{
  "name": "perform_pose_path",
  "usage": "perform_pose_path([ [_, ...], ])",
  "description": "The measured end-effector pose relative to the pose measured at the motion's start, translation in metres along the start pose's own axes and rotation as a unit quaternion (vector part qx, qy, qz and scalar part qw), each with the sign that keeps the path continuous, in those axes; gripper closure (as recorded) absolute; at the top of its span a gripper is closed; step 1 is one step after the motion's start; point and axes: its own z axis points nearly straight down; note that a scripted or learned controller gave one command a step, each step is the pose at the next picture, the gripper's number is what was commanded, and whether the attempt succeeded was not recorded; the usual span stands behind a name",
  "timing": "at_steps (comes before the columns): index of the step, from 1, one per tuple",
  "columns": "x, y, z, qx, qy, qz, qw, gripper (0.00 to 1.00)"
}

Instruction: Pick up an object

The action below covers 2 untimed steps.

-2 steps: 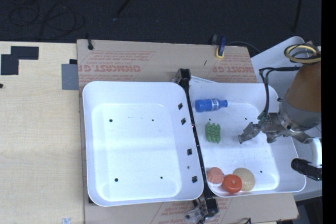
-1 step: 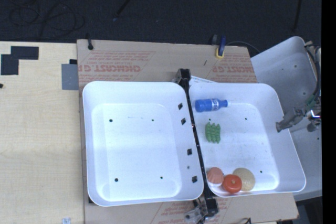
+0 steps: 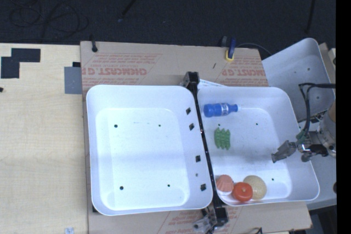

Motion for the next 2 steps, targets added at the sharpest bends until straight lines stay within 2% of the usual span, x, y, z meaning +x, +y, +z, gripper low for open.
perform_pose_path([
  [1, -0.0002, 0.0022, -0.0070, -0.006, -0.002, 0.000, 1.0000, 0.00],
  [2, -0.0002, 0.0021, -0.0070, -0.006, -0.002, 0.000, 1.0000, 0.00],
])
